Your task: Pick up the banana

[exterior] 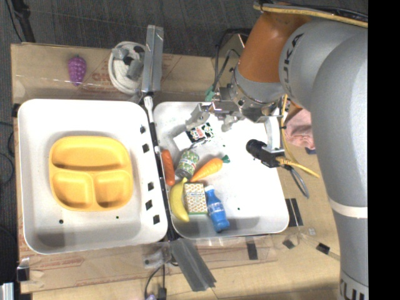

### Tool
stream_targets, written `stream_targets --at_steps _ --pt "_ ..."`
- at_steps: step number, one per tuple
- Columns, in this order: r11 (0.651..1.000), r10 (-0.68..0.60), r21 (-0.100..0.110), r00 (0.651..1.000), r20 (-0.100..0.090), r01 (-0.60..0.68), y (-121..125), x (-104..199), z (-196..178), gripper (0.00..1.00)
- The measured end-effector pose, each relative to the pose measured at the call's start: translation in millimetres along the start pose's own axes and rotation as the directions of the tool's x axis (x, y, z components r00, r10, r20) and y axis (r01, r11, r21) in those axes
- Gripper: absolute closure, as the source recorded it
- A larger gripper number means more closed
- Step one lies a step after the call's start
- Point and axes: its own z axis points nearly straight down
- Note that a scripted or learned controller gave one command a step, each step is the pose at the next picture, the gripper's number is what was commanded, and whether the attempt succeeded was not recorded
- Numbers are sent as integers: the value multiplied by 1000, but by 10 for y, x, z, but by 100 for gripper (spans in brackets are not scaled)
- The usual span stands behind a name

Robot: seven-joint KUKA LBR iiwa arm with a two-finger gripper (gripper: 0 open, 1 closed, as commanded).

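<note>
Bench stock, one moment.

- Left bin (31,167): one yellow tray (92,171), three compartments, lay in the middle.
- Right bin (256,192): held all loose items.
- Banana (177,206): lay in the near left corner of the right bin, along the wall, touching a small box (195,200).
- Blue bottle (217,210): lay just beside that box, on its other side.
- Carrot (209,167), can (187,163), red-orange piece (167,167): clustered mid-bin, above the banana.
- White carton (200,132): lay near the far wall, just below the gripper.
- Gripper (209,112): hung over the far left part of the right bin, well apart from the banana; how far open, and whether it held anything, could not be told.
- Purple grapes (76,69): lay outside the bins, on the bench.
</note>
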Motion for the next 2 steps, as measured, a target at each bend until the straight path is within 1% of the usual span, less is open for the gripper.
stream_targets --at_steps 1,2 --pt "1000 15 0 1000 -1 -15 -982 -101 723 0" --pt "999 -45 -3 999 0 45 -533 -139 1362 0"
